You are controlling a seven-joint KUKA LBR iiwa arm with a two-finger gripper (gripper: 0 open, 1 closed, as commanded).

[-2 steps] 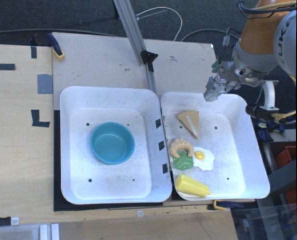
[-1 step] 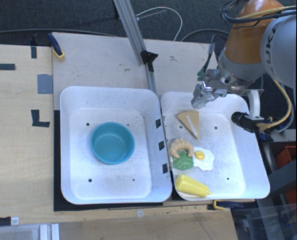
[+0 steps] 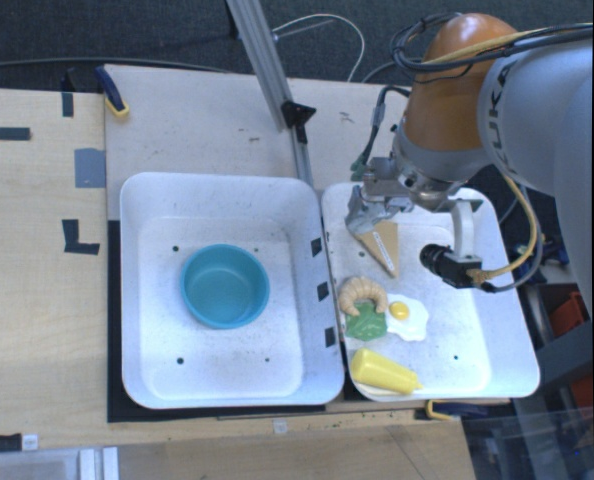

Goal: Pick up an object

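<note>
From my station I see the gripper (image 3: 365, 218) down in the right bin (image 3: 497, 358), at its far-left corner, right at the upper end of a tan wedge (image 3: 381, 246) that looks like a toy slice of cheese or bread. Whether its fingers are spread or closed, I cannot tell from this angle; the wrist and its orange band (image 3: 455, 63) cover most of it. The wedge lies flat on the bin floor, its narrow tip pointing toward the near side.

Taking the wedge as my landmark: just nearer to me than its tip sits a toy croissant (image 3: 361, 291), with a green toy vegetable (image 3: 366, 322) touching the croissant's near edge. A toy fried egg (image 3: 407, 317) lies just right of the green piece. Nearest of all, against the bin's front rim, lies a yellow toy corn cob (image 3: 382, 372).

Well left of the wedge, in the left bin (image 3: 152, 368), a blue bowl (image 3: 225, 285) stands upright.
</note>
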